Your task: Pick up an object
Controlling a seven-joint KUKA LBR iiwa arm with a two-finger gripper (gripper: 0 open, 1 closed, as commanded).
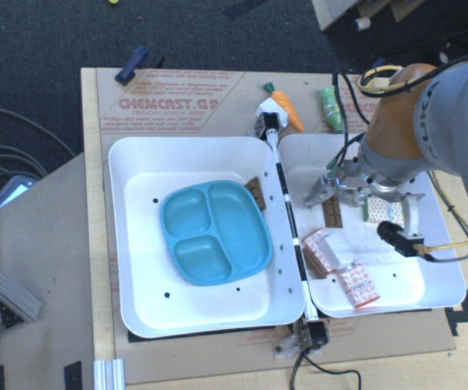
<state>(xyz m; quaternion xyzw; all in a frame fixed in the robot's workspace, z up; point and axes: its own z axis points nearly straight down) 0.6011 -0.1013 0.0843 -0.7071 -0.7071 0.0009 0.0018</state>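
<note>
My gripper [328, 188] hangs low over the back left part of the right bin [441, 287], under the grey arm with its orange band [396, 124]. Just in front of the gripper lies a small brown bar [332, 213]. A green-and-white packet [385, 211] lies to the right of the bar, partly under the wrist. Nearer the front are a pink-and-white box [322, 251] and a red-and-white packet [357, 285]. Nothing shows held in the gripper.
The left bin [132, 169] holds a blue divided plate [214, 231] and a brown piece [256, 192] by the dividing wall. A toy carrot [286, 109] and a green bottle [330, 109] lie on the bench behind the bins. A black plug [397, 239] with a yellow cable hangs off the arm.
</note>
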